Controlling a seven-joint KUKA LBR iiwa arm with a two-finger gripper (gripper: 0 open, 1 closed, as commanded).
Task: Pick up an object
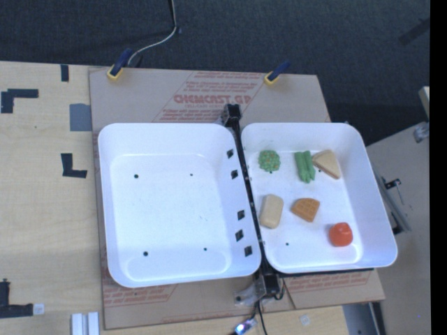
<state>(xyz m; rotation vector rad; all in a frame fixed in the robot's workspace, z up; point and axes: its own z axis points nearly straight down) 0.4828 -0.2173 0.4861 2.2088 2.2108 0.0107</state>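
Camera view, from the lower edge upward: light wooden table (42, 215), and on it a brown cardboard sheet (209, 96) carrying two white bins side by side. Left bin (167, 208) in the centre-left of the frame, showing a bare white floor with a few dark dots. Right bin (377, 208) holding six small pieces, all apart from each other. Nearest, at lower right, a red round piece (341, 234). Above it an orange wedge (306, 209), and to its left a beige block (272, 211), long axis almost up-down in the frame. Farther, in one row: a green bumpy piece (269, 161), a green stick (304, 166) lying up-down, a tan wedge (327, 163). Probably easiest to reach from the right side: the red round piece, closest to the right rim. At top, two clamps (119, 65) and a cable (164, 37).
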